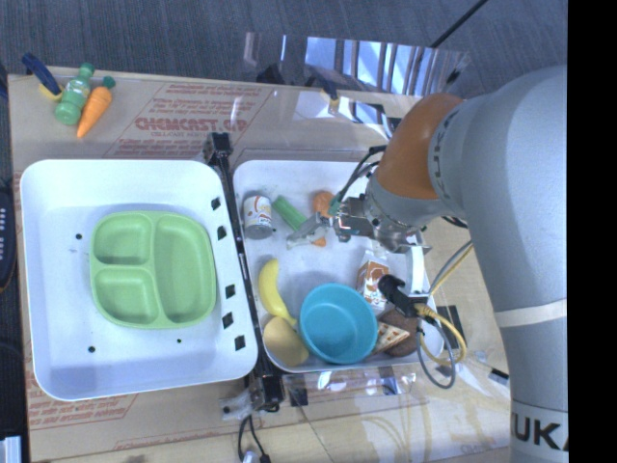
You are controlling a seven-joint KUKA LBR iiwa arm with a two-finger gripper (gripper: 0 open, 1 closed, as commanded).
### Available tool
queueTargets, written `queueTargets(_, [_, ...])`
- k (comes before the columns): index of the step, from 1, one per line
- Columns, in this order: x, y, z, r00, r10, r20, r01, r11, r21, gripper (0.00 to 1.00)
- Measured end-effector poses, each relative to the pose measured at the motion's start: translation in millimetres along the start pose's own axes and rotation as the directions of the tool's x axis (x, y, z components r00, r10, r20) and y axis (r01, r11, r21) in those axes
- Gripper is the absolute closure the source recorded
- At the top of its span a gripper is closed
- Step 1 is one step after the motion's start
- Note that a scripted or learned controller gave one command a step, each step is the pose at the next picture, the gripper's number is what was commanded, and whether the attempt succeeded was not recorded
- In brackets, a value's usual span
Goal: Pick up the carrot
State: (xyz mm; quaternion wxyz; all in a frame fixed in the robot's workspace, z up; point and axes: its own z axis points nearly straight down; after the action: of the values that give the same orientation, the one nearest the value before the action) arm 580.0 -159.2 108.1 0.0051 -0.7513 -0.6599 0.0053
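Hovering low in the right white bin [289,177], gripper [326,228] beside small orange carrot [322,202]; can't tell its state. Next: close on it.

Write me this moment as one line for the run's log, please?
arm: reaching into right bin | claw: low beside carrot | nearby: can, banana, blue bowl | left bin: green plate
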Motion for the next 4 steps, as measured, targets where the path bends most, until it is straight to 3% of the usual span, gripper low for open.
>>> queueTargets(1, [-27,41,15,0.999,-0.035,-0.016,0.035,0.999,-0.008,0.00])
queueTargets(2, [59,-3,15,0.974,-0.228,0.007,0.228,0.974,-0.011,0.00])
queueTargets(3, [60,-3,6,0.972,-0.234,0.005,0.234,0.972,-0.005,1.00])
queueTargets(4, [-3,22,12,0.910,-0.415,0.009,0.415,0.910,-0.016,1.00])
